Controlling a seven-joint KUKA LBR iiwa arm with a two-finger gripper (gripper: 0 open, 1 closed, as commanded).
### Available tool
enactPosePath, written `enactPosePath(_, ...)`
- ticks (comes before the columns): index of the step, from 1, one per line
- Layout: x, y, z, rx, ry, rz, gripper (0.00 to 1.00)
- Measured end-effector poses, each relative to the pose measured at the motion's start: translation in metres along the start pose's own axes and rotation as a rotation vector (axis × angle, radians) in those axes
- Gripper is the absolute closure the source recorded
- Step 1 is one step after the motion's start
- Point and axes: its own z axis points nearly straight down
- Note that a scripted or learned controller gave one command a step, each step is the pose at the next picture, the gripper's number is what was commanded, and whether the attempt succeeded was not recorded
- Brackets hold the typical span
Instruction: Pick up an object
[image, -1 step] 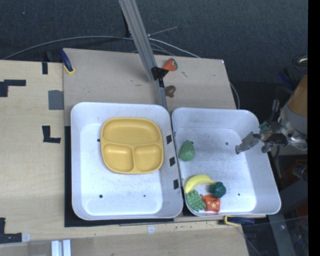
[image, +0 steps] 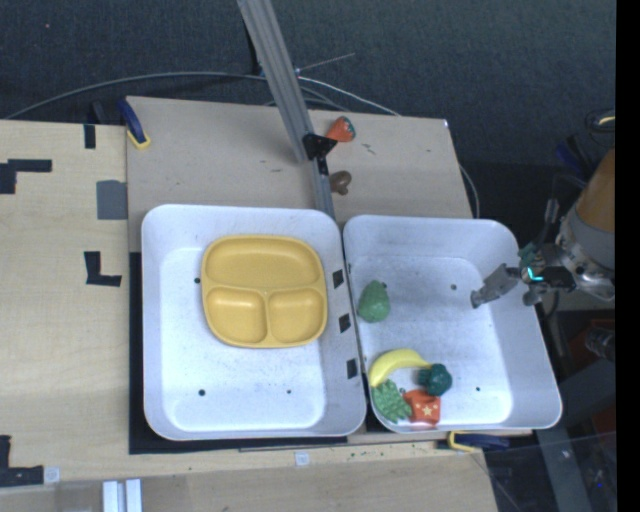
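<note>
Bench seen from above with two shallow white bins side by side. The left bin (image: 165, 300) carries a yellow divided plate (image: 265, 290) with three compartments, lying toward its far edge. The right bin (image: 500, 400) carries a green pear-shaped toy (image: 374, 301) near its left wall, about halfway along. Clustered in its near left corner are a yellow banana (image: 397, 364), a dark green round toy (image: 435, 379), a light green bumpy toy (image: 391, 402) and a small red toy (image: 425, 408), all touching or just beside one another. The gripper (image: 490, 288) reaches in over the right bin's right edge, with a grey finger pointing toward the bin's middle, well apart from every toy; nothing is between its fingers, and how far they are spread cannot be told
</note>
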Motion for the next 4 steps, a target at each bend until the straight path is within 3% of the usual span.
enactPosePath(2,-0.003,-0.005,0.108,0.007,0.001,0.002,0.0)
enactPosePath(3,-0.003,-0.004,0.137,-0.001,-0.002,0.001,0.0)
enactPosePath(4,-0.002,-0.004,0.127,-0.001,-0.001,0.0,1.0)
